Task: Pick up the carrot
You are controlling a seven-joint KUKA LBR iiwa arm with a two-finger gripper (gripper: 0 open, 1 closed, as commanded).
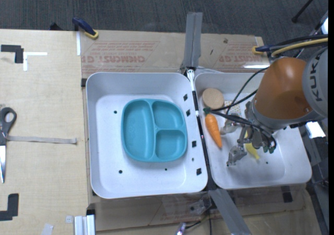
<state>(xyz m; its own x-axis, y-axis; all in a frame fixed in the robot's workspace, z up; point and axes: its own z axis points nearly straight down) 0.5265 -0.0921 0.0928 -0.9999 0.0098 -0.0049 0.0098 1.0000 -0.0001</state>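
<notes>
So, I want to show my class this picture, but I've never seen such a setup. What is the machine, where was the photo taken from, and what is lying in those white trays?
One camera above the bench looks down at a slant. The grey and orange machine is a robot arm reaching in from the right. Its tool hangs over the right white bin, beside the carrot, not on it. A round tan object lies just above the carrot, and something yellow sits under the arm. The left bin holds a blue divided plate. Scissors lie on the bench at far left.
</notes>
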